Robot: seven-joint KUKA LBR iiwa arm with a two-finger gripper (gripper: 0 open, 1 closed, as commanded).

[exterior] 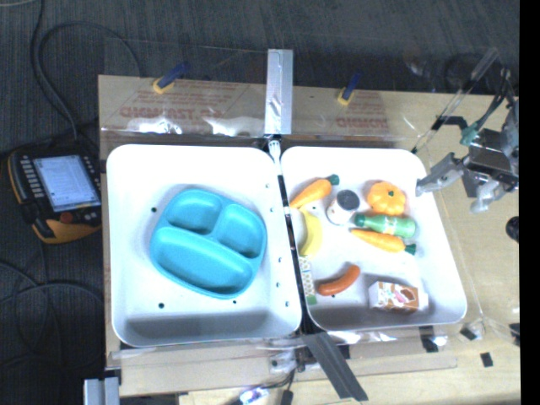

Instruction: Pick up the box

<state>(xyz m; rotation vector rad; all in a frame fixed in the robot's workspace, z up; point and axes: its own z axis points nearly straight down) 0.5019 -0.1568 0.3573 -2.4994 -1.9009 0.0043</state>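
The box (395, 296) is a small carton with brown and white print. It lies flat in the front right corner of the right bin (439, 251). My gripper (451, 194) hovers over the right bin's far right rim, well behind the box and to its right. Its fingers are spread open with nothing between them.
The right bin also holds a carrot (310, 192), a banana (309, 233), a small pumpkin (386, 197), a green bottle (385, 224), a second carrot (380, 240), a sausage (337, 280) and a dark round piece (347, 199). A blue divided tray (209, 240) sits in the left bin.
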